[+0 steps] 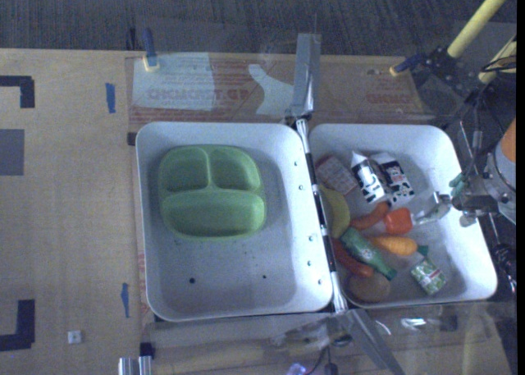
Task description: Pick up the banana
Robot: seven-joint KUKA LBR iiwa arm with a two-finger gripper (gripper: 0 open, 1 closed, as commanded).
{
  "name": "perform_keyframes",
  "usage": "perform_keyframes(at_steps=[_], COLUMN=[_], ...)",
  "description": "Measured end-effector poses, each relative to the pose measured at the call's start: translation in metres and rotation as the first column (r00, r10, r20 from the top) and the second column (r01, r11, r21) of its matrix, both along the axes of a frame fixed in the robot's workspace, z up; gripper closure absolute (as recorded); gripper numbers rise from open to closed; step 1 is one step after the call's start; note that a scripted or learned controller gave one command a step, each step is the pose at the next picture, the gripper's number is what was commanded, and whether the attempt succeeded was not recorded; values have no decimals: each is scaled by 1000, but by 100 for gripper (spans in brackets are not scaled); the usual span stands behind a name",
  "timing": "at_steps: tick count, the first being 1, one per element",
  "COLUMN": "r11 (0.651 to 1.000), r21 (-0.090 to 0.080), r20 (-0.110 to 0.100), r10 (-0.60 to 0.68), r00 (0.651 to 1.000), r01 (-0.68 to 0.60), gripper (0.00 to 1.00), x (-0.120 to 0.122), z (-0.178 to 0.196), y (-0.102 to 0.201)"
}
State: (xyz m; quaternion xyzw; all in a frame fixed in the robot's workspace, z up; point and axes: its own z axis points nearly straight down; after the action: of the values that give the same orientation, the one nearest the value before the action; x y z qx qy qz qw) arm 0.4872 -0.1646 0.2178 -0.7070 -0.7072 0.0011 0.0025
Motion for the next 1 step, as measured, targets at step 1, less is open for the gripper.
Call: perform_keyframes(at_steps=[1], r11=[999], r21=[-6], r20=[24], r10=[-52], r00=[998], r01=[52], gripper=[0], x=[-1], z=[-103], y=[47])
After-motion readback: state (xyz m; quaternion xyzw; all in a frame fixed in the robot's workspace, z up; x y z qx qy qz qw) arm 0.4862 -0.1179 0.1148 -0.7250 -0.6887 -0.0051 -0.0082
